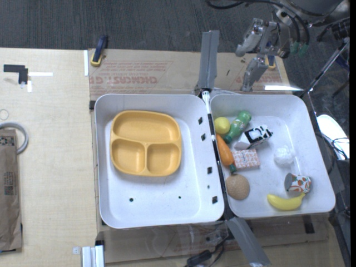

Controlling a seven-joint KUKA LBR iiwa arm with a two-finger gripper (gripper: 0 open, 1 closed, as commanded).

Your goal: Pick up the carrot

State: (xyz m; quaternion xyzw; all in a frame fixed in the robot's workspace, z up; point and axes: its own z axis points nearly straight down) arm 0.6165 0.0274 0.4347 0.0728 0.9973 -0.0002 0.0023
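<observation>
The orange carrot (225, 151) lies lengthwise at the left side of the right bin (311, 127), close to the divider between the bins. It rests between a yellow lemon (222, 125) above and a brown round fruit (238, 187) below. My gripper (253, 60) hangs high above the back edge of the right bin, over the cardboard, well away from the carrot. Its two fingers point down with a gap between them and nothing in it.
The right bin also holds a green bottle (239, 121), a black-and-white item (257, 134), a pink patterned pack (246, 159), a white lump (283, 156), a banana (285, 201) and a small patterned cup (298, 183). A yellow divided plate (146, 143) sits in the left bin (105, 166).
</observation>
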